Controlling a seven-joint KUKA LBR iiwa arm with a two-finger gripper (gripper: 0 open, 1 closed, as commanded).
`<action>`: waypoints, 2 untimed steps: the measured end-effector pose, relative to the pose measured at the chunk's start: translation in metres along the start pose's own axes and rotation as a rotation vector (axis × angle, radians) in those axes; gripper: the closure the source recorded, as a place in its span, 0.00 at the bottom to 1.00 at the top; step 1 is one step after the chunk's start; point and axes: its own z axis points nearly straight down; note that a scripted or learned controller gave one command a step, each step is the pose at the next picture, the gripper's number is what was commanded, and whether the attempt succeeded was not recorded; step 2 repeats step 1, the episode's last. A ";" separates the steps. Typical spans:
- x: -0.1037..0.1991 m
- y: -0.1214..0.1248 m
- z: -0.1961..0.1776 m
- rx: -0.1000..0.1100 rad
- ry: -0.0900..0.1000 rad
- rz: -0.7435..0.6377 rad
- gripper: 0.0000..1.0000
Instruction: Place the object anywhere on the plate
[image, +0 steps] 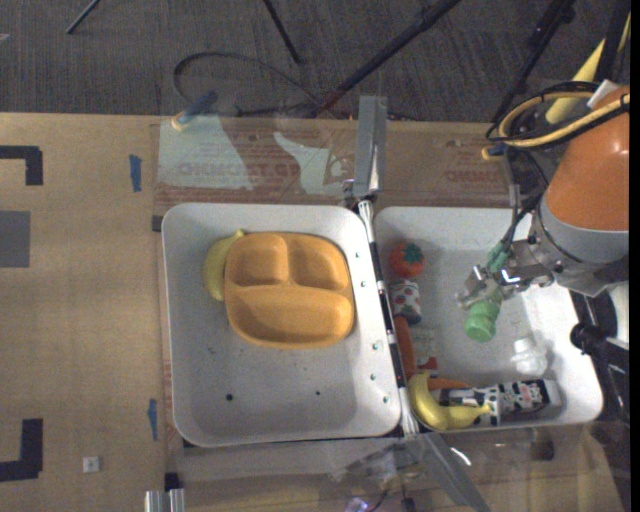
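An orange divided plate (290, 290) lies in the upper middle of the left bin (270, 400). Over the right bin (570, 400) my gripper (493, 284) is shut on a green bottle-shaped object (483, 320), which hangs down between its fingers. The green object is to the right of the plate, across the rim shared by the two bins.
A yellow fruit (214, 266) pokes out from under the plate's left edge. The right bin holds a red-orange tomato (406, 259), a small printed can (405, 298), a red stick-like item (403, 345), a banana (440, 408), a dark box (505, 400) and a white object (528, 352).
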 end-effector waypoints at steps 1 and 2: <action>0.000 0.000 0.000 0.000 0.000 0.000 0.00; 0.000 0.000 0.000 0.000 0.000 0.000 0.00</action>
